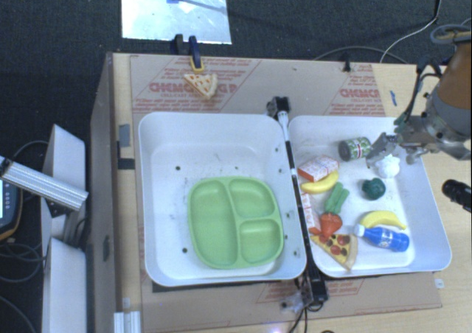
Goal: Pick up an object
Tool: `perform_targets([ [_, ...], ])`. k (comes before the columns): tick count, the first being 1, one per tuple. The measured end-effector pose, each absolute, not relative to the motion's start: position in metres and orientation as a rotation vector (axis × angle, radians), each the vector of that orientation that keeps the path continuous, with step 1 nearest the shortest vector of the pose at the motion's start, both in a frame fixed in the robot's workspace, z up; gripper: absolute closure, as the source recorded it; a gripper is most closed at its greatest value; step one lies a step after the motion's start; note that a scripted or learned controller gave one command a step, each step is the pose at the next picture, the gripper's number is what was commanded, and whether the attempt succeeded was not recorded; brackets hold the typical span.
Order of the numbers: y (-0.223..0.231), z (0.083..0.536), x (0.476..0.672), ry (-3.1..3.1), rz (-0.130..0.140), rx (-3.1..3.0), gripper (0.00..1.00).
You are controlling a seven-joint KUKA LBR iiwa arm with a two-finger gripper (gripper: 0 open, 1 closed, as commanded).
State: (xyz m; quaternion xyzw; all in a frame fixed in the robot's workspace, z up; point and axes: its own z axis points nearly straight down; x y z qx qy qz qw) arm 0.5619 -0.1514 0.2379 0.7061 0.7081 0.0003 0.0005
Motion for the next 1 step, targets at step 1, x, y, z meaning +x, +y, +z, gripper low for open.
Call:
perform_targets([
  [1, -0.1847, 0.0846, 0.5615, 2.22, 0.001, 2.219, 0.0],
])
